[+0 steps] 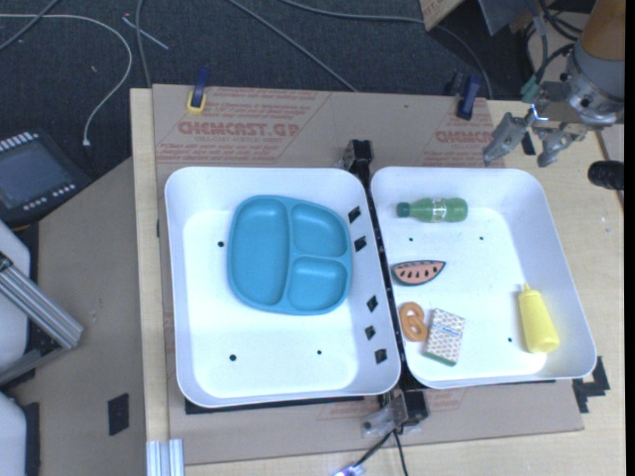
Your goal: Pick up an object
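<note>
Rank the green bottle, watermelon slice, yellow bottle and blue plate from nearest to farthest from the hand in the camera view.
Measured from the hand, above the right bin's far corner:
1. Green bottle, far end of the right bin.
2. Watermelon slice, middle of the right bin.
3. Yellow bottle, right bin's near right side.
4. Blue plate, left bin.

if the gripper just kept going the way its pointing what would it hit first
The gripper points down and left, at the far right corner of the right bin. It would probably meet that rim first, with the green bottle beyond; depth is unclear.

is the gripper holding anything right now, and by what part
Nothing is held. The gripper hangs open above the right bin's far edge, with nothing between its fingers.
</note>
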### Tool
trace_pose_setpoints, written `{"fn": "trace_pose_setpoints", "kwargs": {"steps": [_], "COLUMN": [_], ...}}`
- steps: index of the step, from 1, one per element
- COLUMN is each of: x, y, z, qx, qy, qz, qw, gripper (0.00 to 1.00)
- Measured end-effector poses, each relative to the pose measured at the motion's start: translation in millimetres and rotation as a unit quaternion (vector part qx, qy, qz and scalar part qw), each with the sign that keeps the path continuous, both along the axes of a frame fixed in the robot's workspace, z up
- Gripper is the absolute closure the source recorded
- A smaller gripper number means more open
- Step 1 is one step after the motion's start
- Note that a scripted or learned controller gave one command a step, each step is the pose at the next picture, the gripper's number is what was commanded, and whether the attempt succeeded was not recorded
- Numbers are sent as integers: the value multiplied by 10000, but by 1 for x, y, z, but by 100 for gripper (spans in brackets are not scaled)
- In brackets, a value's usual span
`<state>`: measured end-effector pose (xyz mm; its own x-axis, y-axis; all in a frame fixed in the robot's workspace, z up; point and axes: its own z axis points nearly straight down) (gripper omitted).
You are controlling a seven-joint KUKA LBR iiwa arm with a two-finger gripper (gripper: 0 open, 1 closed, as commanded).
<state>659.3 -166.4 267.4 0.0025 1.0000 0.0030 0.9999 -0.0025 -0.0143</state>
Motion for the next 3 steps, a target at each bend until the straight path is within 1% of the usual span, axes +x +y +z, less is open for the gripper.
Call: {"fn": "trace_pose_setpoints", "kwargs": {"steps": [1, 2, 3], "x": [2, 1, -3], "y": [1, -7, -1], "z": [8, -37, -99], "qx": [-13, -11, -5], "qy": [-68, -43, -34], "qz": [15, 10, 16], "qw": [10000, 10000, 10000], "gripper": [0, 0, 0]}}
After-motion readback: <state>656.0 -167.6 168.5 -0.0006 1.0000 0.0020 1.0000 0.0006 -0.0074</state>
